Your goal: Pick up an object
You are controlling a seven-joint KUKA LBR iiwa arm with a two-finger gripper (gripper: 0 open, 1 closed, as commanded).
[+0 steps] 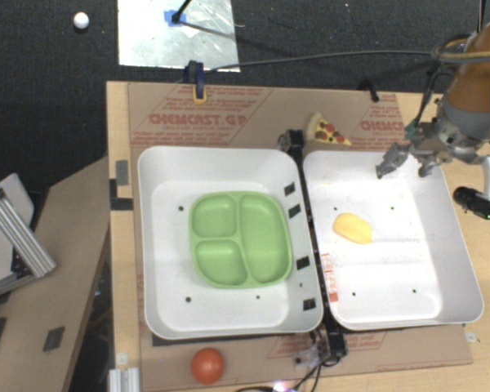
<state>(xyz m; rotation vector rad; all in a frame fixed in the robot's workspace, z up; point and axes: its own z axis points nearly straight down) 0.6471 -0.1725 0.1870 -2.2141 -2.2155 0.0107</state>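
Brown board [253,109] with red lettering covers the bench, and on it sit 2 shallow white bins side by side. The left bin [159,186] holds a pale green tray [240,239] with 3 compartments, lying flat near the bin's centre. The right bin [425,292] holds 1 thing, a yellow object [353,228], rounded and lying on the floor of the bin a little toward 9 o'clock from its centre, well apart from every wall.

The grey arm [474,88] comes in at the 2 o'clock corner of the view, its orange band showing above the wrist. The gripper [407,163] hangs over the right bin's rim at about 1 o'clock, its 2 fingers spread apart with nothing between them. From the yellow object the gripper stands toward 1 o'clock, and the 2 are well apart.

Past the bins at 12 o'clock a toy pizza slice [327,131] lies on the board, just beside the bins' shared corner. An orange-red ball [207,365] rests at 6 o'clock, below the left bin. A small white ball [81,20] lies on the dark floor at 11 o'clock.
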